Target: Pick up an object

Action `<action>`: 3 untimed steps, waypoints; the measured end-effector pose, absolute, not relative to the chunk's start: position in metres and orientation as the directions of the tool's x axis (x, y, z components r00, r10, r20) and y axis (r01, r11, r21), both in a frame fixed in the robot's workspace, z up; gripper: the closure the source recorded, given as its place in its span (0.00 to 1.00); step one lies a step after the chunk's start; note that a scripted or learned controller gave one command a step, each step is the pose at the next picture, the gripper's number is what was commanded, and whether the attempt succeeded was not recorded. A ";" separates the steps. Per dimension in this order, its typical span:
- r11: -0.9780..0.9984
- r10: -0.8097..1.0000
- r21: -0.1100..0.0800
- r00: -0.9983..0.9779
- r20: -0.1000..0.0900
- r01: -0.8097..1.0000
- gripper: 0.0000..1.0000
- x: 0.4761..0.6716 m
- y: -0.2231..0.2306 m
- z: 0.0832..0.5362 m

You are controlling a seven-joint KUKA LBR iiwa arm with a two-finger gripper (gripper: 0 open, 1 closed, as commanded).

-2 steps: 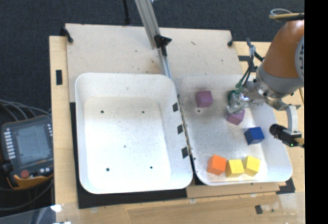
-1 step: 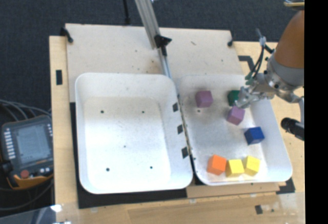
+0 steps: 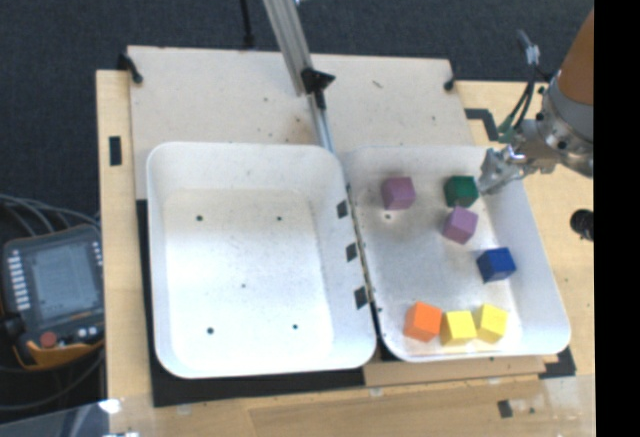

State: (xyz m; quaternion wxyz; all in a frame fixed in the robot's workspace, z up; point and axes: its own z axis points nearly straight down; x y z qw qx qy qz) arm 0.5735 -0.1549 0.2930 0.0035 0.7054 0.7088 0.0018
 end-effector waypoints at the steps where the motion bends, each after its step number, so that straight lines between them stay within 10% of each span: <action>1: 0.007 1.000 0.001 -0.007 0.001 1.000 1.00 0.577 -0.096 0.281; 3: 0.006 1.000 -0.001 -0.006 0.000 1.000 1.00 0.598 0.004 0.266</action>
